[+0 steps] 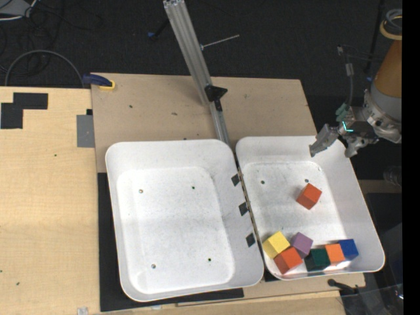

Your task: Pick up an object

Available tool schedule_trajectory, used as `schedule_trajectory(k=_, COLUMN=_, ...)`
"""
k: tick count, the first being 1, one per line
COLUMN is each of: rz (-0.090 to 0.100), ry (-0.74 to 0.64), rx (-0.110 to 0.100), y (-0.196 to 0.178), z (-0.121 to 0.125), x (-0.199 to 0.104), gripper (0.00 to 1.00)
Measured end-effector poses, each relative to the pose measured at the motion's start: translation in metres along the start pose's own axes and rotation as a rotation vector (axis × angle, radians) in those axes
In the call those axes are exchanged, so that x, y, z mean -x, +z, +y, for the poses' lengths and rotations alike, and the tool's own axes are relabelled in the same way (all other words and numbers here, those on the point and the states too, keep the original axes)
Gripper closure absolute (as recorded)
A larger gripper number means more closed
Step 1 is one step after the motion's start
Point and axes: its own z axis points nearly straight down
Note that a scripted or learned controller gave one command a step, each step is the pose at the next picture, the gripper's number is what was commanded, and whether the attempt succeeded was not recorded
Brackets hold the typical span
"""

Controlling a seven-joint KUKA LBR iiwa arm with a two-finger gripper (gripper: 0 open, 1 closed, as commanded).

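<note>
Left bin [125, 176]: bare floor, open room throughout. Right bin [275, 156]: upper half open; six cubes inside. Arm [387, 77] enters from the right, its gripper [338, 140] poised over the right bin's top-right rim, fingers apart, clamping nothing. Red cube [308, 195] sits alone mid-bin, turned diagonally. Yellow [276, 243], purple [302, 243], red-orange [287, 260], green [317, 259], orange [335, 252] and blue [348, 248] cubes crowd the bottom edge.

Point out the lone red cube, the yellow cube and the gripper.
lone red cube [309, 195], camera view, on its top face.
yellow cube [277, 243], camera view, on its top face.
gripper [336, 140], camera view, midway between its fingertips.
</note>
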Motion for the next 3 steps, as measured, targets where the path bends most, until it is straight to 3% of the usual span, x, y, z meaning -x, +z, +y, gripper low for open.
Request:
schedule_trajectory(k=2, rz=0.0, ry=0.0, rx=0.0, y=0.0, z=0.0, x=0.0, gripper=0.0)
schedule_trajectory(k=3, rz=0.0, ry=-0.002, rx=-0.002, y=0.045, z=0.035, x=-0.005, gripper=0.0)
